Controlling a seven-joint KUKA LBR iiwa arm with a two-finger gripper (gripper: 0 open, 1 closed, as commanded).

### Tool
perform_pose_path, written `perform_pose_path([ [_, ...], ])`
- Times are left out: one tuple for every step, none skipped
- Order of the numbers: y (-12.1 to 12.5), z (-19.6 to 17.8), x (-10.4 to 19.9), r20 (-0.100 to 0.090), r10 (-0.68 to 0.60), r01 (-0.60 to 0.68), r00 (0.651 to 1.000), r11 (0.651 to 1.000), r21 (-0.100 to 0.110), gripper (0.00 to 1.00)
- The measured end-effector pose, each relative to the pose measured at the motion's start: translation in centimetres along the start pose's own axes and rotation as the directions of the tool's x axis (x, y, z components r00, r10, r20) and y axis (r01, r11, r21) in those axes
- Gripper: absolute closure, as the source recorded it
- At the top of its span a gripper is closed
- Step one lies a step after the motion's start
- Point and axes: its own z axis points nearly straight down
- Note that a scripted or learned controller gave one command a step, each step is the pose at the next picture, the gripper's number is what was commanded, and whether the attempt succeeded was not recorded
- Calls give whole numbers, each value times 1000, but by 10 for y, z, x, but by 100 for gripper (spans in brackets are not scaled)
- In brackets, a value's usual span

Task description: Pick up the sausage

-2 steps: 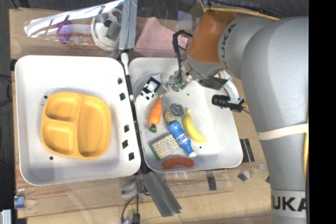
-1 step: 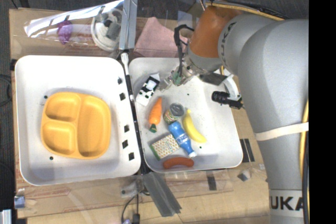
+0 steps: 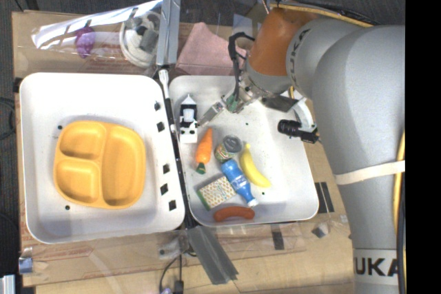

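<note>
I find the sausage (image 3: 233,213) lying flat at the near edge of the right bin (image 3: 296,179), against the front wall. It is a single reddish-brown piece, long and slightly curved, with rounded ends, resting lengthways along the rim. Nothing grips it and nothing lies on top of it; the blue bottle's white cap is just beside its right end.

Count of items in the right bin: one sausage; one blue bottle (image 3: 238,182); one banana (image 3: 253,167), yellow, just beside the bottle on its right; one carrot (image 3: 203,147), orange; one small round can (image 3: 228,147) between carrot and banana; one green patterned packet (image 3: 215,191), touching the bottle's left side; one black and white carton (image 3: 187,116) at the bin's far left.

Count in the left bin (image 3: 41,148): one yellow divided tray (image 3: 101,163), with three compartments.

The gripper (image 3: 233,104) sits at the far side of the right bin, well apart from the sausage. I cannot tell from this view how wide the claw stands, as the wrist covers it. I see no item between its tips.
</note>
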Motion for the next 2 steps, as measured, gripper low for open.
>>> perform_pose_path([
  [-43,0,-4,-4,-212,212,977,977,1,0],
  [-70,2,29,-5,-84,84,996,996,3,0],
])
